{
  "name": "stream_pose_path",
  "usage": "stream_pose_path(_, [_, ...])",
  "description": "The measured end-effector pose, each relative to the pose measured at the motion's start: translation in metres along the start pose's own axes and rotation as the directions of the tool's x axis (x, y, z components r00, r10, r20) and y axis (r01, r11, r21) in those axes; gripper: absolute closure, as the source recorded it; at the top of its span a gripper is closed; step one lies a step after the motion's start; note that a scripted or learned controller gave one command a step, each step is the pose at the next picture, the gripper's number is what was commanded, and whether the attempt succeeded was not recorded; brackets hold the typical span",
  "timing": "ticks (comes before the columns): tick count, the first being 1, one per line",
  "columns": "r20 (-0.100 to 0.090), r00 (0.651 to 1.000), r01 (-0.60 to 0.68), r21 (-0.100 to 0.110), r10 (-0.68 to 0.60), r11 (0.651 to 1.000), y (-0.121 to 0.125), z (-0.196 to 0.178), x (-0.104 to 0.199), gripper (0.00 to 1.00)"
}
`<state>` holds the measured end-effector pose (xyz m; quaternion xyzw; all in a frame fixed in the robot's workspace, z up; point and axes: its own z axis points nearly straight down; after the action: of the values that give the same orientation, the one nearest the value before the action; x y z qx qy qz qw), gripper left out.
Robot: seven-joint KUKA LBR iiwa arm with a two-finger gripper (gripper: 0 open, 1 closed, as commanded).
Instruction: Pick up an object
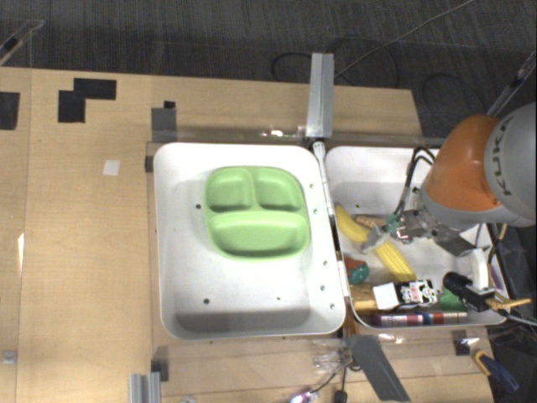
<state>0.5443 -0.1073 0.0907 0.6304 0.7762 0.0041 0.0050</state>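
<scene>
Gripper [396, 227], finger state impossible to tell, low in the right bin [369, 170] over the corn cob [393, 259] near its left wall. Centre on it before closing.

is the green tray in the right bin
No, the green tray lies in the left bin; the gripper is over the right bin.

Hidden and cut-off parts, right side of frame

The arm [482, 170] runs off the right edge and covers much of the right bin [369, 168]; the hand [401, 225] is too small to read.
</scene>
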Motion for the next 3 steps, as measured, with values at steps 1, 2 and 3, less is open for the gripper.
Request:
stream_pose_path(1, [-0.003, 0.996, 0.084, 0.008, -0.084, 0.996, 0.021, -0.037, -0.006, 0.0])
stream_pose_path(2, [0.001, 0.987, 0.16, -0.002, -0.16, 0.987, 0.011, 0.0, -0.007, 0.0])
stream_pose_path(3, [0.002, 0.938, 0.346, -0.003, -0.346, 0.938, 0.035, 0.0, -0.037, 0.0])
